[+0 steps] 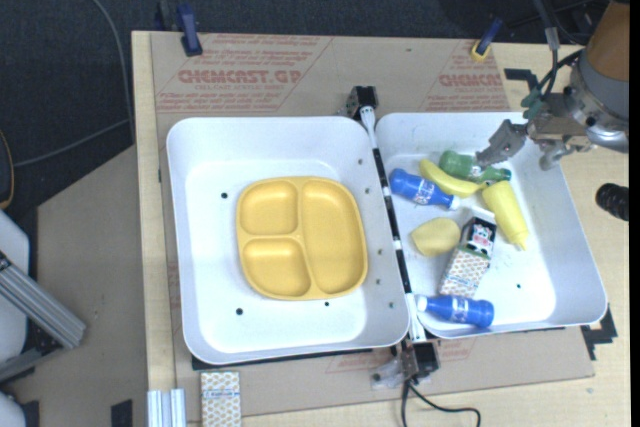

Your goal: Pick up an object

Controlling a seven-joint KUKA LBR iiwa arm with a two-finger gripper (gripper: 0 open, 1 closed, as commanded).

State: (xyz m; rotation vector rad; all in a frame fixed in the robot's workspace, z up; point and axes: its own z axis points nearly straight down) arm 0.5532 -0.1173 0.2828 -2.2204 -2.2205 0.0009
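gripper (pixel 497 148): seen at upper right of frame, over the right bin (pixel 570 215); opening cannot be told, nothing seen held.
target: green object (pixel 462 162) and banana (pixel 447 179) located just below-left of it, touching each other.
nearby: corn cob (pixel 506 211), blue bottle (pixel 420 188), potato (pixel 436 236).
left bin (pixel 200 215): yellow divided plate (pixel 300 237) held.
step: approach judged; pick not yet done.
next: descent onto one item required, clear of neighbours.

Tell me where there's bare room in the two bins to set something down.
Left bin: bare white floor rings the yellow divided plate, widest along the top. Right bin: free along its right side and lower right corner. Its left half is crowded with bottles, bananas and a small carton, below the hand.
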